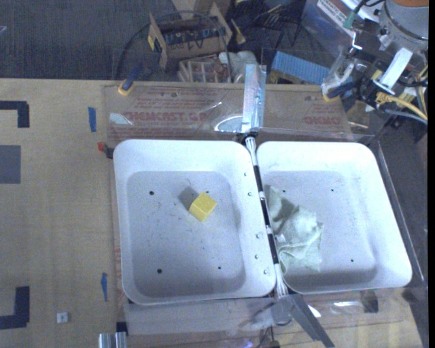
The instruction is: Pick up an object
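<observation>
The grey arm with its orange band (412, 5) enters at the top right corner, well beyond the far right corner of the right-hand shallow white bin (380, 177) and clear of its rim. Below the band, a white block-shaped wrist part (396, 68) slants down and to the left toward that bin. Cables and blurred fittings crowd around it, so the gripper's state cannot be made out.

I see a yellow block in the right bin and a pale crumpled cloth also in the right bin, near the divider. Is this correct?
Not quite. The camera view shows the yellow block in the left bin, not the right one. The pale crumpled cloth does lie in the right bin, near the divider between the two bins.
</observation>
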Robot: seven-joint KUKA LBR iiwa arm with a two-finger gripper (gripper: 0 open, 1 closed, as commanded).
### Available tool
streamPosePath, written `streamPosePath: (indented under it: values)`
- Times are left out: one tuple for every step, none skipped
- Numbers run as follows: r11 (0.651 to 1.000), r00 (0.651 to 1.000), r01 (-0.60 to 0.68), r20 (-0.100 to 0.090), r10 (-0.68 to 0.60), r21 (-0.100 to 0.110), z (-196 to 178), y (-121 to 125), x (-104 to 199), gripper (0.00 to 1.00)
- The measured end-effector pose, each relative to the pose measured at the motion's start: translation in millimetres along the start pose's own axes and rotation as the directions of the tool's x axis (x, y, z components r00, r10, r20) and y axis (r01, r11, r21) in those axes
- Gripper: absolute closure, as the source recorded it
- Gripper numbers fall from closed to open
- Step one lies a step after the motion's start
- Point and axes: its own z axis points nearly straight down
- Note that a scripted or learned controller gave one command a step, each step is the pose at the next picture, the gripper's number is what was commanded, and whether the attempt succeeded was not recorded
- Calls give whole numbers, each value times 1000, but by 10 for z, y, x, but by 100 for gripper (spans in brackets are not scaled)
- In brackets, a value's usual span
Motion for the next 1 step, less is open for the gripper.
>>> streamPosePath:
  values:
    - [978,978,209,1,-209,-4,-455,124,-255,0]
